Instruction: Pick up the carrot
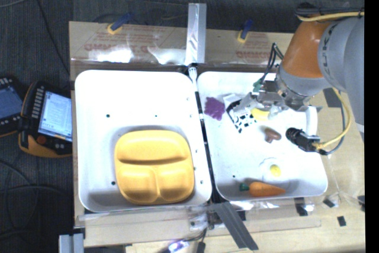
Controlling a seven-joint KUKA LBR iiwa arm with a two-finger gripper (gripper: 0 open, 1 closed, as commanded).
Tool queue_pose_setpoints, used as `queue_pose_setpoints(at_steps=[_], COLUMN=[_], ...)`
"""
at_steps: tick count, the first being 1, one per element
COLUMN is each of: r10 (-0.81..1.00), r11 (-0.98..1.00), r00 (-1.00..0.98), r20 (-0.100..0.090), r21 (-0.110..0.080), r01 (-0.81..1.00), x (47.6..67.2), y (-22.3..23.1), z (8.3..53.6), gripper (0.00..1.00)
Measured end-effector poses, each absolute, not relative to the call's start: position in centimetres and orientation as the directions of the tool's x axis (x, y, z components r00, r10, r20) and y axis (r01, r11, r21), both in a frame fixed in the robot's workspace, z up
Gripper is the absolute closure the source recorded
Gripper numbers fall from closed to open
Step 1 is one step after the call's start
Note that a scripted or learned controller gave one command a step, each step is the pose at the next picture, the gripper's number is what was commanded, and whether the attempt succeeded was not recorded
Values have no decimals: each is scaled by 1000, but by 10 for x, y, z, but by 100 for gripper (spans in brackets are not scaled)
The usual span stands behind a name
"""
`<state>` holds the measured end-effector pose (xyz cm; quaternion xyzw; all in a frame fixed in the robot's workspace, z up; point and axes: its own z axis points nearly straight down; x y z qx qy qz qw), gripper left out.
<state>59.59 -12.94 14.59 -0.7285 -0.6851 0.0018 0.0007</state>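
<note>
we saw the carrot (266,188) lying lengthwise along the right bin's (308,183) near wall, well below our end effector (259,105); its opening we couldn't tell.

We see the arm (340,50) as a thick grey shell with a broad orange band (303,56) around it, just beyond the right bin's (228,183) far right corner. Below the band sits a grey metal wrist block, and under it the pincer (256,105), dark with small yellow and white fittings. Thin black wires loop up beside the band. A yellow cable (337,134) curves past a white bracket to a black cylindrical plug over the bin's right rim.
</note>
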Motion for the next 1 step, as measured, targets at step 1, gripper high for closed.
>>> queue_pose_setpoints(at_steps=[1], r10=[997], r11=[77], r00=[-77], r20=[1], r21=[-3], r01=[997], x=[524], y=[-125], z=[163], gripper=[0])
